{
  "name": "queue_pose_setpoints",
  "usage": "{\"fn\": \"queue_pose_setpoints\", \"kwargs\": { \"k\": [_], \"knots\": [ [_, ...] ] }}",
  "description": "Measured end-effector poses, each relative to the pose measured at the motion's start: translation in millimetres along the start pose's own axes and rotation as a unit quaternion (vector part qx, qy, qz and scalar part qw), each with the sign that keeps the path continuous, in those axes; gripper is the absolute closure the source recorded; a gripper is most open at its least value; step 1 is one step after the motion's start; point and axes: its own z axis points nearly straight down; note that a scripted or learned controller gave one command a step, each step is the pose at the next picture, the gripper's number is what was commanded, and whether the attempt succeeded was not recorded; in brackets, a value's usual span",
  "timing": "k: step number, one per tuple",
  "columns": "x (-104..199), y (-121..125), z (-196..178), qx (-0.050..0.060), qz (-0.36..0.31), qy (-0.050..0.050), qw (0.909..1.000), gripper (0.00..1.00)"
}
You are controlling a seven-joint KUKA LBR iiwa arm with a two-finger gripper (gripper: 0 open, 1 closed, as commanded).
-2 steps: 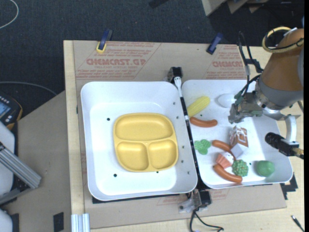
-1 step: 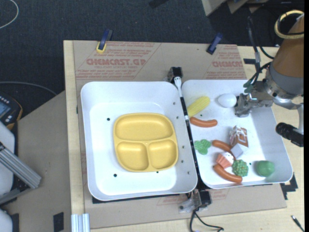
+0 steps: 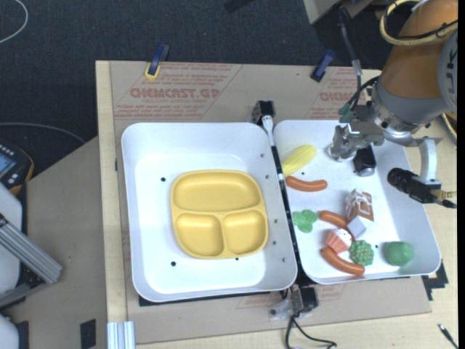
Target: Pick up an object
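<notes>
My gripper point(image 3: 352, 153) hangs over the back of the right bin point(image 3: 425, 227), open, with bare bin floor showing between its two tips. A yellow corn cob point(image 3: 299, 157) lies just left of it by the bin's left wall. An orange sausage point(image 3: 306, 185) lies in front of the corn. Further forward are a red and white carton point(image 3: 359, 206), a second sausage point(image 3: 333, 218), a green leafy piece point(image 3: 305, 220), a pink and white piece point(image 3: 336, 240), a broccoli floret point(image 3: 361, 252), a third sausage point(image 3: 341, 260) and a green round fruit point(image 3: 398, 252).
The left bin point(image 3: 145, 195) holds a yellow divided plate point(image 3: 218, 213). A black part with a white strap point(image 3: 412, 184) reaches over the right bin's right side. Clamps point(image 3: 155, 62) sit on the board's back edge. Bare bin floor lies right of the carton.
</notes>
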Motion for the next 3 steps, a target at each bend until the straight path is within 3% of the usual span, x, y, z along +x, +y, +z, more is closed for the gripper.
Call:
{"fn": "queue_pose_setpoints", "kwargs": {
  "k": [1,2,3],
  "knots": [
    [46.6,32.4,-5.0,0.0,0.0,0.0,1.0,1.0],
    [86.3,64.3,12.7,0.0,0.001,0.0,1.0,1.0],
    [118.9,76.8,21.9,0.001,0.001,0.0,1.0,1.0]
  ]
}}
